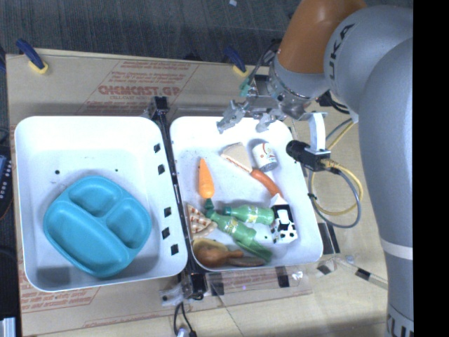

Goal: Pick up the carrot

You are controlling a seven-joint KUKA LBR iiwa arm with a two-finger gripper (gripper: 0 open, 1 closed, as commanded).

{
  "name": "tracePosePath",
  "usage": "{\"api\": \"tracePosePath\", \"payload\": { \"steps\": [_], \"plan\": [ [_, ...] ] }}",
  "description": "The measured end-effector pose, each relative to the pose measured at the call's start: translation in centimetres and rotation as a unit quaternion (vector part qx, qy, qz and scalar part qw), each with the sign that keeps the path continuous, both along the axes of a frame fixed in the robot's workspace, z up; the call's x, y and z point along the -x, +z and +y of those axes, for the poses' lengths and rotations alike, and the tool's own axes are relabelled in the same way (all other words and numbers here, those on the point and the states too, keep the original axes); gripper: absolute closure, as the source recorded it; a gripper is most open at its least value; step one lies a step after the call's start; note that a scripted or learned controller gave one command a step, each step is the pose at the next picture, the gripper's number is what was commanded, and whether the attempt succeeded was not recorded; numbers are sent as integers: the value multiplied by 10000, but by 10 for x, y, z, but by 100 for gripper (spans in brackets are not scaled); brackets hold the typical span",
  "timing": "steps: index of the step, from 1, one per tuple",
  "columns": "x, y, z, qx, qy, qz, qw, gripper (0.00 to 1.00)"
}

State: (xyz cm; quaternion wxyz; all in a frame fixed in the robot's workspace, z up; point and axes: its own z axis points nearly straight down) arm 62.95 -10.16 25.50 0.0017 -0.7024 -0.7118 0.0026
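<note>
Brown cardboard (105,83) covers the bench under two shallow white bins: the left bin (28,188) holds a blue divided plate (97,223), and the right bin (184,133) holds the clutter. Inside that right bin the carrot (205,179) lies near the left wall, pointing up the view, with a second carrot (264,181) to its right, a small can (264,154), two green bottles (242,225), a black-and-white carton (283,227) and a waffle piece (200,220) nearby. Above the bin's far edge hangs the gripper (247,119), fingers spread apart with nothing between them, well apart from the carrot.
</note>
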Motion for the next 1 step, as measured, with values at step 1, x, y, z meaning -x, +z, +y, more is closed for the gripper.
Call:
{"api": "tracePosePath", "payload": {
  "steps": [1],
  "plan": [
    [17, -164, 11, -8, 704, 64, 9975, 0]
  ]
}}
